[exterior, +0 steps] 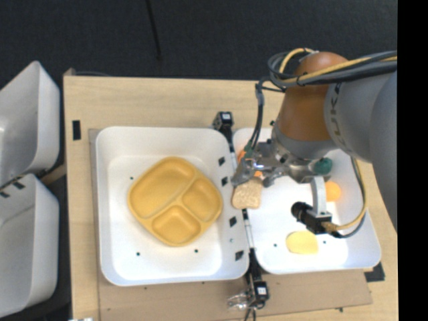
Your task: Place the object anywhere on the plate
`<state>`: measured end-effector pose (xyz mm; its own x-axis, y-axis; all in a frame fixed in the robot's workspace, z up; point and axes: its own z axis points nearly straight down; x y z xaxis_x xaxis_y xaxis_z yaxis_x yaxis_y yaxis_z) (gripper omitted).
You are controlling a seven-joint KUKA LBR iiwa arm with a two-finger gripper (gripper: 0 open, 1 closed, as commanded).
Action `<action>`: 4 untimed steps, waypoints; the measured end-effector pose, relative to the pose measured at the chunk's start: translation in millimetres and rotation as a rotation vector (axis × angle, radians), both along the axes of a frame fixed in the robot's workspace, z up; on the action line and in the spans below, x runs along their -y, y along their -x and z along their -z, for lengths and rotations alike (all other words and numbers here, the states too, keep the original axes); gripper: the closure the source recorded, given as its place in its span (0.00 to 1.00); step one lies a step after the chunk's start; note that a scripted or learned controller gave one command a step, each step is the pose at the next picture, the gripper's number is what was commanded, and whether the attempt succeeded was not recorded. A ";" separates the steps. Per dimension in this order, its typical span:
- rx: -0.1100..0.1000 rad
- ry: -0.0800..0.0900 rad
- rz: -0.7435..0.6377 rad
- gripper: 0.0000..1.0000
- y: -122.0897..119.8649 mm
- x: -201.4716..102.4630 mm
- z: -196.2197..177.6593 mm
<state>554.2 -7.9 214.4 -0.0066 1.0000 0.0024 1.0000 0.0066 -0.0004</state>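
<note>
The gripper [249, 179] grips the tan, toast-like slice [247, 195] over the right white bin [348, 246], at 3 o'clock from the yellow, divided plastic plate [175, 200] in the left white bin [114, 246].

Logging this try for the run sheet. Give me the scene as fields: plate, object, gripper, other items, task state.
plate: yellow divided plate, in the left bin, nothing on it
object: tan bread-like piece, at the right bin's left edge, beside the divider
gripper: gripper right above the tan piece; grasp cannot be told
other items: yellow piece, orange piece, both in the right bin
task state: object not yet on the plate
</note>
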 end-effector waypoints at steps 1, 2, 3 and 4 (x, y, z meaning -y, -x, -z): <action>0.001 -0.001 -0.002 1.00 25.1 -51.5 -18.1; 0.001 0.000 -0.003 1.00 31.5 -106.4 -30.5; -0.001 0.000 0.001 1.00 48.4 -112.9 -35.2; -0.002 0.005 0.008 1.00 38.5 -106.1 -17.1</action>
<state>515.7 98.2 231.6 0.0011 1.0000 -0.0022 1.0000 -0.0011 -0.0022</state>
